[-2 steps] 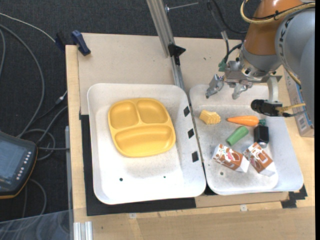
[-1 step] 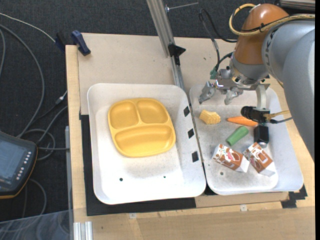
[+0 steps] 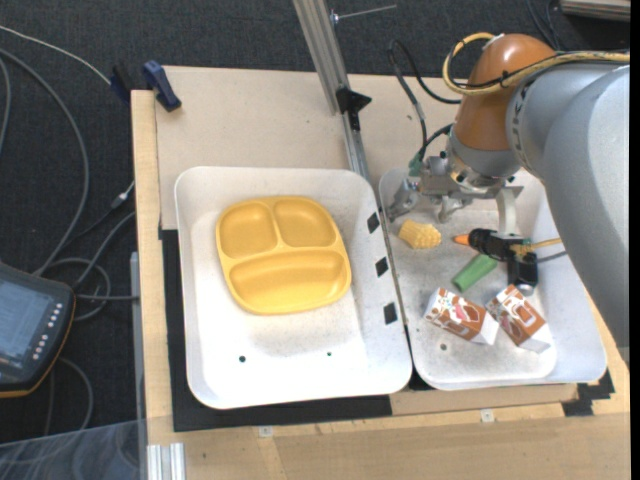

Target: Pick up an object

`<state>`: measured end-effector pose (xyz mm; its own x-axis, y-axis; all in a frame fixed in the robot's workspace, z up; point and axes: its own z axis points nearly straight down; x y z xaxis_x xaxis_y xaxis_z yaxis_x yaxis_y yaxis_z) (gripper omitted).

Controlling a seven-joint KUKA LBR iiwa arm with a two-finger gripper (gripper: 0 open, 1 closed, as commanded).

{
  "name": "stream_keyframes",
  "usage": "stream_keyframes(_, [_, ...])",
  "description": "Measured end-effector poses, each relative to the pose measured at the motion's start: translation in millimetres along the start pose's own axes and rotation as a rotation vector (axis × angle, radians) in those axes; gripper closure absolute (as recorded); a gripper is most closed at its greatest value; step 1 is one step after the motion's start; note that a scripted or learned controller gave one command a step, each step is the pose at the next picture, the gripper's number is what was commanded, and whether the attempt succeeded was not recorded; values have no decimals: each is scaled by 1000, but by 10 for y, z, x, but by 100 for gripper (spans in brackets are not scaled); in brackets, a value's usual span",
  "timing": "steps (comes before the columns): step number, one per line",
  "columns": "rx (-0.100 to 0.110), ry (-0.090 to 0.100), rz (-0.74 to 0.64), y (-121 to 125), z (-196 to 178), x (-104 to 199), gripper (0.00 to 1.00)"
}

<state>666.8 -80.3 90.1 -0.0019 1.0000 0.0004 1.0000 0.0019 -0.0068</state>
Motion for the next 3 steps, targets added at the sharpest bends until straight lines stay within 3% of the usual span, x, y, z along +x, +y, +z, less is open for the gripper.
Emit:
stream_keyframes(1, [-7, 1, 0, 21, -149, 5, 100])
stream_keyframes(3, [-14, -1, 0, 15, -1149, -29, 100])
